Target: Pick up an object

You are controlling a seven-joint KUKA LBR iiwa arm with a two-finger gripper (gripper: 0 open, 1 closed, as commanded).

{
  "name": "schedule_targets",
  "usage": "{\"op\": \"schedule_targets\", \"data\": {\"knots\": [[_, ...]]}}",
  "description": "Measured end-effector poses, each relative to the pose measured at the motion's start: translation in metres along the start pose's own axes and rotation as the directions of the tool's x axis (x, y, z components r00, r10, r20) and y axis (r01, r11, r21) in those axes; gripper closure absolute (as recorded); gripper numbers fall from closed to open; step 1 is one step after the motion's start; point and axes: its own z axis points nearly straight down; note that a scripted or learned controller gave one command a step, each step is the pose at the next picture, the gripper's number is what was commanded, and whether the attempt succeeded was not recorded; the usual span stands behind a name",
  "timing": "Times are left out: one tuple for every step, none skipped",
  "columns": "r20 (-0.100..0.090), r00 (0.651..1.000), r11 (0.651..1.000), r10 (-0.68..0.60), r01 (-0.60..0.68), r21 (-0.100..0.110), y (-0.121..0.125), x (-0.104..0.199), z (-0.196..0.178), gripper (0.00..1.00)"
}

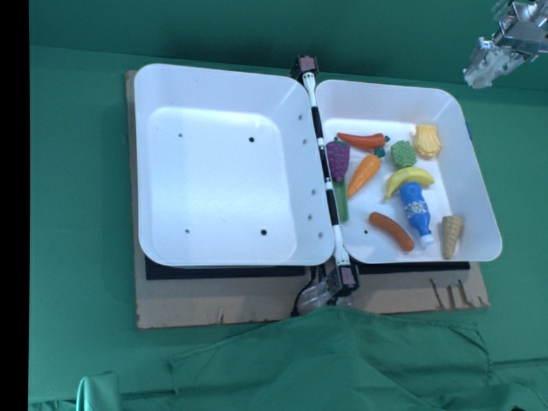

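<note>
Hovering high off the worktop's far right corner, end effector (490, 65) carries nothing, finger state cannot tell; candidate toys, e.g. blue bottle (416, 211), lie clustered in right bin (479, 204) for reach.

A table (77, 187) draped in green cloth carries a flat sheet of brown cardboard (223, 302), its front edge ragged and notched near the right corner. Two shallow white bins sit side by side on it, the left bin (158, 101) touching the right bin (475, 229) along a black-and-white striped bar (321, 144) with dark clamps at both ends. A rumpled green cloth (342, 358) lies in front, overlapping the cardboard's front edge.
</note>
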Motion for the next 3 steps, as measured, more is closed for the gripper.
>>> {"op": "schedule_targets", "data": {"knots": [[0.0,1.0,1.0,0.0,0.0,0.0,0.009,0.0,-0.007,1.0],[0.001,1.0,1.0,0.0,0.0,-0.001,0.019,0.0,-0.022,1.0],[-0.002,1.0,1.0,-0.001,0.001,0.006,0.047,0.001,0.015,1.0]]}}
